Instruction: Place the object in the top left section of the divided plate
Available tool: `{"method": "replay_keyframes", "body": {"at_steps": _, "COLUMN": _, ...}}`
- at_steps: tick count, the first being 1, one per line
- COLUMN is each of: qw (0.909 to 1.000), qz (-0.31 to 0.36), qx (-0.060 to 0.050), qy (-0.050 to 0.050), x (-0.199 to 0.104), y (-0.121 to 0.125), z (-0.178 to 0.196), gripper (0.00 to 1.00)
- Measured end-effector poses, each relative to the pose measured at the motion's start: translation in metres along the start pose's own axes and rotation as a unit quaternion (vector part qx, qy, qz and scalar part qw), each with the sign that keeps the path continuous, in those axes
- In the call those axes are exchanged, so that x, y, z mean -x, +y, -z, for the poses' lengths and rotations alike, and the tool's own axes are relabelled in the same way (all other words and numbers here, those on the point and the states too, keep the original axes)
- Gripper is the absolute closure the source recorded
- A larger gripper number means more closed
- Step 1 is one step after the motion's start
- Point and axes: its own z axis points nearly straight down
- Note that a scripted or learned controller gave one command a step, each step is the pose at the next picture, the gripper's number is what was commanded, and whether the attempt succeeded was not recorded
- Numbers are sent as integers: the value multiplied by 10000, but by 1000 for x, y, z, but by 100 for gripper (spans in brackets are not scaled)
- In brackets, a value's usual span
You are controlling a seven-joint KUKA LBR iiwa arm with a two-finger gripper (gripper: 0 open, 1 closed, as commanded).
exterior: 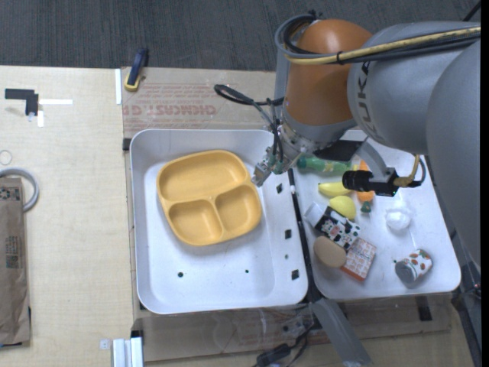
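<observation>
just off the divided plate's (pixel 208 206) right edge, that's where my gripper (pixel 263 170) hangs, low over the left bin (pixel 206 289) and close to the wall it shares with the right bin (pixel 428 270). i can't tell from this angle whether it carries anything; the tip is small and blurred under the orange band (pixel 325 71), so i won't call a grasp.

the plate itself sits bare: the wide section along its far side and the two smaller sections on its near side all show plain yellow. so the drop isn't done yet, by my reading.

candidates for the object lie beyond the plate's right side, across the bin wall: a yellow banana-shaped toy (pixel 338 197), a green piece (pixel 325 163) tucked near the wrist, a black-and-white patterned box (pixel 338 228), a tan round thing (pixel 330 252), a small white blob (pixel 397 220) and a spotted mug (pixel 413 266) furthest from the plate. which one is meant, i cannot say.

risks from here: the gripper is at the plate's right rim, while the target section is at the far left of it, so releasing now would land anything on bin floor or the wrong section. coming in low, the tip could catch the plate's raised rim and shove the whole plate sideways. and if nothing is in hand, the move places nothing.
</observation>
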Motion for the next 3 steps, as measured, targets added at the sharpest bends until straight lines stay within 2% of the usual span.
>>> {"method": "replay_keyframes", "body": {"at_steps": 1, "qw": 9947, "qz": -1028, "qx": 1, "qy": -3, "x": 40, "y": 24, "z": 60, "gripper": 100}}
{"method": "replay_keyframes", "body": {"at_steps": 2, "qw": 9998, "qz": -210, "qx": -20, "qy": 17, "x": -78, "y": 22, "z": 13, "gripper": 100}}
{"method": "replay_keyframes", "body": {"at_steps": 3, "qw": 9982, "qz": -602, "qx": -24, "qy": 19, "x": -130, "y": -39, "z": -101, "gripper": 100}}
